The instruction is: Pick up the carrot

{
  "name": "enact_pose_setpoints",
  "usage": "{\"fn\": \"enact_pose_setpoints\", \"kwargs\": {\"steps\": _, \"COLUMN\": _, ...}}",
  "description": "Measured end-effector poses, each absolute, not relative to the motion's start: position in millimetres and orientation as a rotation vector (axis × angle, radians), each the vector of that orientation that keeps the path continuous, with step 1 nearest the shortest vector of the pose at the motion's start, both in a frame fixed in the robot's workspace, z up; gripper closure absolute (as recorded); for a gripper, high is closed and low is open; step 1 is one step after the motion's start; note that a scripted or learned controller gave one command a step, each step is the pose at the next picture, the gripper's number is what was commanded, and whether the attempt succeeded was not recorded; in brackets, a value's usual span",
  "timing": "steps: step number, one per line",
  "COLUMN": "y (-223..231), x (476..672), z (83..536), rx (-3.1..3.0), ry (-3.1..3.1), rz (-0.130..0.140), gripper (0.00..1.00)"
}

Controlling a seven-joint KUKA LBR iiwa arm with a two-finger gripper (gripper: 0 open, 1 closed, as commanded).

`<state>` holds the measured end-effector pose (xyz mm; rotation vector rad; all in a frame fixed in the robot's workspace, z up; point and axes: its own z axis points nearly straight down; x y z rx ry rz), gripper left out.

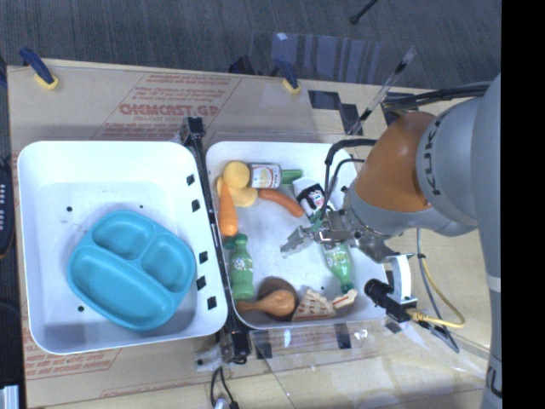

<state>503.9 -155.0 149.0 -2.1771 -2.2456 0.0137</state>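
The carrot (228, 213) is an orange tapered piece lying lengthwise against the left wall of the right bin (255, 153), just below a yellow fruit (237, 177). A second long orange-red piece (279, 199) lies slanted near the bin's middle. My gripper (310, 232) hangs low over the middle of the right bin, to the right of the carrot and just below the orange-red piece's right end. Its metal fingers (294, 242) look spread open with nothing between them. The arm's orange band (396, 173) covers the bin's right side.
The right bin also holds a small can (266, 175), a green bottle (242, 267) by the left wall, another green bottle (340, 264) under the wrist, a brown drumstick (274, 299) and a wedge-shaped piece (315, 304). A blue divided plate (129, 267) lies in the left bin (43, 169).
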Motion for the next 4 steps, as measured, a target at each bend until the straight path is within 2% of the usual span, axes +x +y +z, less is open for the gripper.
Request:
{"fn": "enact_pose_setpoints", "kwargs": {"steps": 1, "y": -110.7, "x": 587.7, "z": 92.3, "rx": -1.921, "ry": -2.487, "rz": 0.008, "gripper": 0.00}}
{"fn": "enact_pose_setpoints", "kwargs": {"steps": 2, "y": -102.4, "x": 628.1, "z": 92.2, "rx": -2.283, "ry": -2.152, "rz": 0.008, "gripper": 0.00}}
{"fn": "enact_pose_setpoints", "kwargs": {"steps": 3, "y": -106.8, "x": 590.9, "z": 91.0, "rx": -2.741, "ry": -1.511, "rz": 0.014, "gripper": 0.00}}
{"fn": "enact_pose_setpoints", "kwargs": {"steps": 4, "y": -105.6, "x": 590.7, "z": 100.5, "rx": -2.725, "ry": -1.522, "rz": 0.022, "gripper": 1.00}}
